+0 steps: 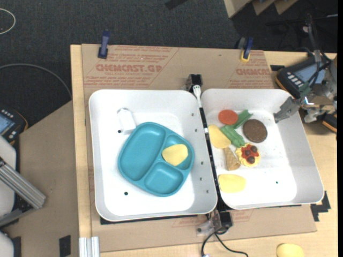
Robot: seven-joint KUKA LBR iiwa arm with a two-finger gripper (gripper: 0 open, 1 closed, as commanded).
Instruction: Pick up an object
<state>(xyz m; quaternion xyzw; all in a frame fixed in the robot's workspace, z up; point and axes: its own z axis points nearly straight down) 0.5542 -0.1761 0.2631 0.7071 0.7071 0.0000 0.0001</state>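
Both white bins [102, 159] look like smooth, slightly glossy plastic. The teal divided plate [140, 157] in the left one is plastic too, more of a satin sheen. Toy food [236, 143] in the right bin looks like matte plastic or rubber. Underneath is plain brown cardboard [161, 63], matte, printed red, on a pale wood-looking counter [327, 149].

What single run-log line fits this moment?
gripper: above right bin's upper right rim | holding: nothing seen | toy food: untouched

Grey metal gripper [284, 113] — black and blue housing, thin cables — at the right edge
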